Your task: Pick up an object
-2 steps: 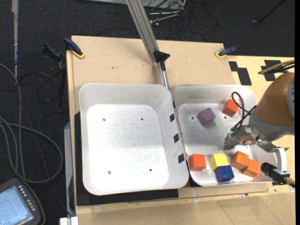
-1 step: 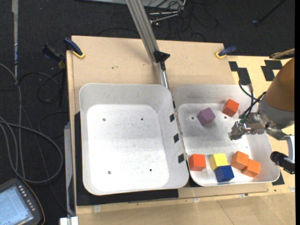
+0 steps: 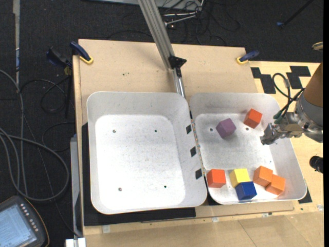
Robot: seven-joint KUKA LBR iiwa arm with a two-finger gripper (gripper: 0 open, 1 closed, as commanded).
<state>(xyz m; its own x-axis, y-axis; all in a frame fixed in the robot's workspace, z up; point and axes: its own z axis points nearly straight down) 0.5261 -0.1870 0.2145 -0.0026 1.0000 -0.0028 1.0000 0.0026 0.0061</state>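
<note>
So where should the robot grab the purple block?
Probably from straight above, pinching two opposite flat sides of the purple block. It sits alone on the right bin's floor, apart from the other blocks, so there is room on either side.

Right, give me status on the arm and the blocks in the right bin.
Gripper low over right white bin, nothing seen held. Nearest: orange foam cube, purple foam cube. Other blocks clustered along the near edge, apart from the gripper.

Cut off and unclear

The arm (image 3: 313,107) ran off the right edge; the gripper (image 3: 269,136) was too small and dark to judge. A screen (image 3: 18,225) was cropped bottom left.
</note>
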